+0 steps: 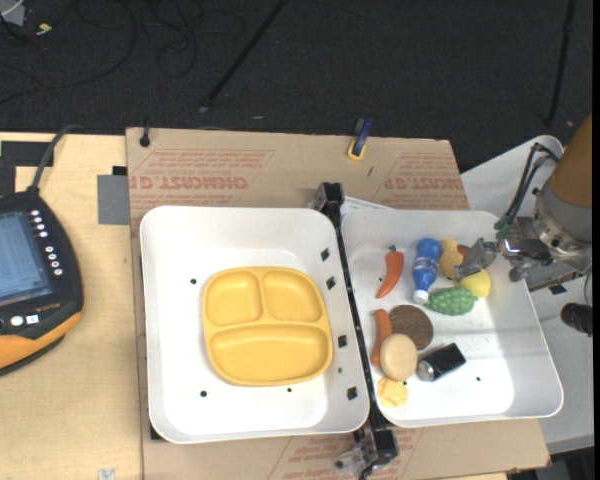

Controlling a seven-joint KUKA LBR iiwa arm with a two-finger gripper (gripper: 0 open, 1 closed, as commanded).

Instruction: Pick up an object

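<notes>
At right of frame the gripper (477, 258) is seen above the right bin (525, 388); its closure cannot be told. The nearby yellow toy (476, 284) should be approached squarely and vertically.

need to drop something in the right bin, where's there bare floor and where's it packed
In the right bin, bare floor runs along the near edge right of the black object, and across the far strip above the orange carrot. The middle is crowded: blue bottle, green piece, brown disc, with the gripper over them.
</notes>
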